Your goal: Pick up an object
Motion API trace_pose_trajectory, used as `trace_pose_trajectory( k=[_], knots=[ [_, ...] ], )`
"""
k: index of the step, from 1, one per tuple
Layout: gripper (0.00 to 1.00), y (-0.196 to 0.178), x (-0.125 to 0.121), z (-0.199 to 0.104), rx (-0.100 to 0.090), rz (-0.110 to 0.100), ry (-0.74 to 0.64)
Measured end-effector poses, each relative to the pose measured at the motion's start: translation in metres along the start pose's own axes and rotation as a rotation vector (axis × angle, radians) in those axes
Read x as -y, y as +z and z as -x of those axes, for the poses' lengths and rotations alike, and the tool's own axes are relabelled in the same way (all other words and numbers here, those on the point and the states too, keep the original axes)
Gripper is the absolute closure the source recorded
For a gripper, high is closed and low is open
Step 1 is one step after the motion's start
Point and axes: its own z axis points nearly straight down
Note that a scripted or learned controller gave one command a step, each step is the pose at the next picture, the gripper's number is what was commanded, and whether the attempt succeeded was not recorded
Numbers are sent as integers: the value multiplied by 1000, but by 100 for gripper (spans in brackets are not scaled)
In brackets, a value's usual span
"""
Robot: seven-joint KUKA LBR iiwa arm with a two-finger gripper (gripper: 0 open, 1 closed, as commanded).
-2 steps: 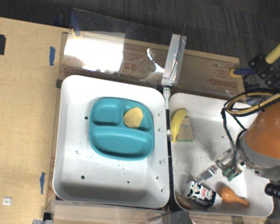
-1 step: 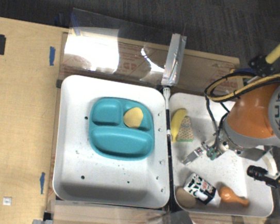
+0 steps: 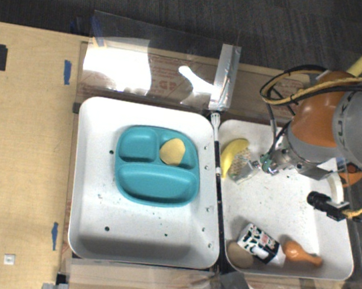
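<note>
In the right bin (image 3: 286, 207), a yellow banana (image 3: 232, 151) lies at the far left, against the divider. My gripper (image 3: 246, 168) sits low right beside the banana, touching or nearly touching its right side. I cannot tell if anything is between its tips. Near the bin's front edge lie a black-and-white patterned object (image 3: 259, 243), a tan rounded object (image 3: 238, 254) partly under it, and an orange-brown pear-shaped object (image 3: 301, 253).
The left bin (image 3: 92, 194) holds a teal divided plate (image 3: 155, 182) with a yellow round item (image 3: 172, 151) in its upper right compartment. The arm's grey body and orange band (image 3: 316, 120) hang over the right bin's far right corner. Cables loop above it.
</note>
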Motion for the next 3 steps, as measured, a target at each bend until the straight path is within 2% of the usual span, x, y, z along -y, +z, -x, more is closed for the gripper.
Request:
trace_pose_trajectory(
  k=[1,2,3],
  knots=[
    [0,0,35,36,-2,-3,99],
    [0,-2,131,-42,-5,-5,104],
    [100,-14,129,-40,2,3,105]
  ],
)
